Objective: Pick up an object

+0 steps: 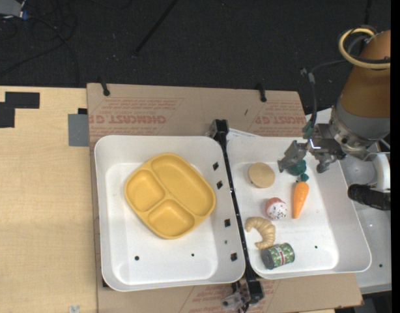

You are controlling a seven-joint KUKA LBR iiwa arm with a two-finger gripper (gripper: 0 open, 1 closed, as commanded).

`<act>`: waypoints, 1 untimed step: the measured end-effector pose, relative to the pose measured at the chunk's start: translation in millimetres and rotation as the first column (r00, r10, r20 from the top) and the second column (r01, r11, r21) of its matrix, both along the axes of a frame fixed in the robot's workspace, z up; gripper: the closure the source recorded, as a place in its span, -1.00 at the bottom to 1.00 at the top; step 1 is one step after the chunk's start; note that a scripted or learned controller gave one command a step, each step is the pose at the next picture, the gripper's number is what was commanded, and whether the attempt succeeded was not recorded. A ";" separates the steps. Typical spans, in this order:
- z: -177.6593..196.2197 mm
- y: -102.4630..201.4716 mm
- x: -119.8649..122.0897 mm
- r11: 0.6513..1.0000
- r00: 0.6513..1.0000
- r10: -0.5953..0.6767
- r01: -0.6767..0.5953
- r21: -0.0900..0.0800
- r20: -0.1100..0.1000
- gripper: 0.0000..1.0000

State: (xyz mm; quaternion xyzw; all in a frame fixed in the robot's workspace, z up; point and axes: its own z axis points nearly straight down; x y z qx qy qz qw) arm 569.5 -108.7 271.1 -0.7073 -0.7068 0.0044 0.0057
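Note:
The right bin (346, 240) holds an orange carrot (299, 199) with a teal-green top, a round tan bun (261, 175), a small white and red ball (276, 208), a croissant (262, 230) and a green can (279, 255) lying on its side. My gripper (310, 161) hovers over the bin's far part, just above the carrot's leafy end. Its fingers stand open, with nothing between them.
A yellow divided plate (170, 194) lies in the left bin (115, 240). A black divider (231, 201) separates the two bins. The arm's grey body and orange band (369, 77) fill the upper right. Cardboard lies under the bins.

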 end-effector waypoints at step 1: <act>4.3 -0.1 1.5 1.000 1.000 0.001 -0.001 -0.001 0.008 -1.00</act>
